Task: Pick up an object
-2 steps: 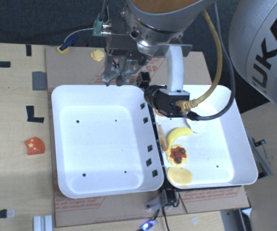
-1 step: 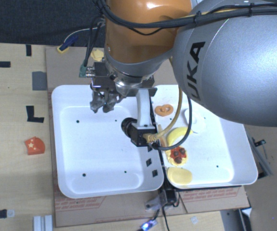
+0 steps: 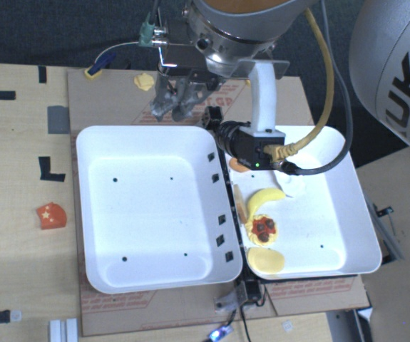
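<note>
A red toy [image 3: 51, 216] lies on the bench, left of the bins. The left bin [image 3: 147, 262] comes next. Above its far rim hangs the gripper [image 3: 178, 105]; whether it is clenched or released I cannot tell. In the right bin [image 3: 333, 251], a banana [image 3: 263, 199], a pizza piece [image 3: 264, 229] and a yellow disc [image 3: 267, 261] crowd the dividing wall. A grab there could likely strike that wall or nudge neighbours aside.
</note>
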Tool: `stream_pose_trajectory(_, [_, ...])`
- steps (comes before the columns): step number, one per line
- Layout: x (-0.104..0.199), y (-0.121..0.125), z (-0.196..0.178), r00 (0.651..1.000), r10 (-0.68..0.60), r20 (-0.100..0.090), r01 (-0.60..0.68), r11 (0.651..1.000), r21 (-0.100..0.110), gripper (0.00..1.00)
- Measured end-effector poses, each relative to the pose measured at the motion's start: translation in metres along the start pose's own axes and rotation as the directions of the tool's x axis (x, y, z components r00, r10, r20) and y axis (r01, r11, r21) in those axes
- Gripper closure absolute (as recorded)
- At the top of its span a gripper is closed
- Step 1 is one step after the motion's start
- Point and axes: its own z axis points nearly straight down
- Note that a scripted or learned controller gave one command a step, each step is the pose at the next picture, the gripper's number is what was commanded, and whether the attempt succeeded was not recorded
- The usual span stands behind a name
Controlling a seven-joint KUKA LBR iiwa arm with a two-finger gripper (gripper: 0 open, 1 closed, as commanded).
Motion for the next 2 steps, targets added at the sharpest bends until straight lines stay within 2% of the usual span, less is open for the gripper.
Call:
stream_pose_trajectory(1, [-0.002,-0.004,0.181,1.0,0.003,0.017,-0.003,1.0,0.031,1.0])
stream_pose_trajectory(2, [0.0,0.0,0.042,1.0,0.001,0.001,-0.001,1.0,0.001,1.0])
